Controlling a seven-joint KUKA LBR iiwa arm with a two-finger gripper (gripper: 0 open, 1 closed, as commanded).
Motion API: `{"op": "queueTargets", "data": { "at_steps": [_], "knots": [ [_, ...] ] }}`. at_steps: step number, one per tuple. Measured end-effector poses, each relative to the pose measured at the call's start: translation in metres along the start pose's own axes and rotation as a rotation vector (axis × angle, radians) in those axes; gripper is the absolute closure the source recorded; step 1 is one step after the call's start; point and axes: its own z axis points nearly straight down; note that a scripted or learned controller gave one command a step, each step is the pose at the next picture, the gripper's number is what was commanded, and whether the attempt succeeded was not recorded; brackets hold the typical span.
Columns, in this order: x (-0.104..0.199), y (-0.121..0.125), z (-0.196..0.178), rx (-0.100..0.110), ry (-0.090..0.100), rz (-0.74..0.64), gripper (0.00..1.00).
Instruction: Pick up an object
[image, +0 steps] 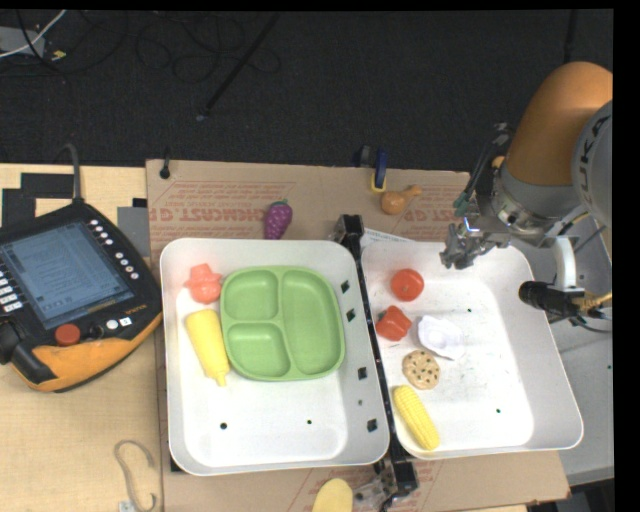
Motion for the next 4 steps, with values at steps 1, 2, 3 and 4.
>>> {"op": "queueTargets", "data": {
  "at_steps": [1,2,3,4],
  "knots": [
    [0.023,-0.035,0.002,0.008,0.002,-0.003,1.0],
    [0.046,-0.085,-0.006,0.009,0.002,-0.002,1.0],
    [0.085,-0.114,-0.008,0.009,0.002,-0.003,1.0],
    [0.083,-0.116,-0.006,0.007,0.001,-0.002,1.0]
  ]
}}
